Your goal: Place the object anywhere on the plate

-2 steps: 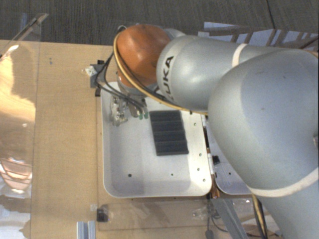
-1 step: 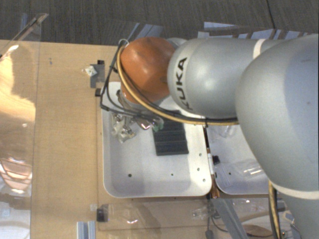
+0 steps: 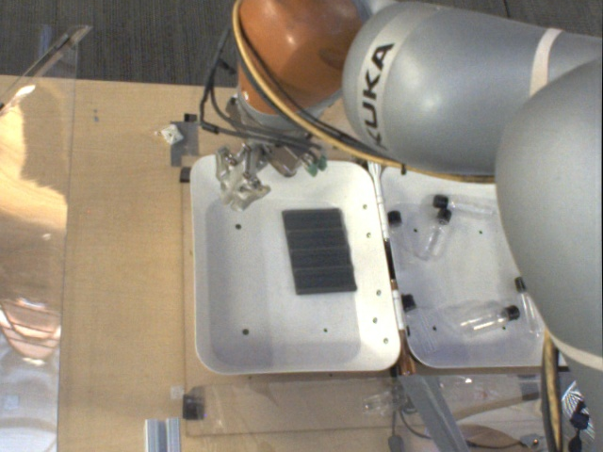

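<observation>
A dark grey ribbed rectangular plate (image 3: 320, 250) lies flat in the middle of the left white bin (image 3: 226, 337). My gripper (image 3: 241, 183) hangs over that bin's far left corner, up and to the left of the plate and apart from it. Its metal tip looks small and blurred, and I cannot make out anything held in it. In the right bin (image 3: 471, 358) lie two clear tubes with black caps: one (image 3: 431, 235) near the far left side, and another (image 3: 482, 320) near the front.
The grey arm with its orange band (image 3: 292, 36) covers the far side of both bins and most of the right bin. A bare wooden bench (image 3: 113, 252) stretches to the left. Small black fittings (image 3: 193, 405) sit near the bench's front edge.
</observation>
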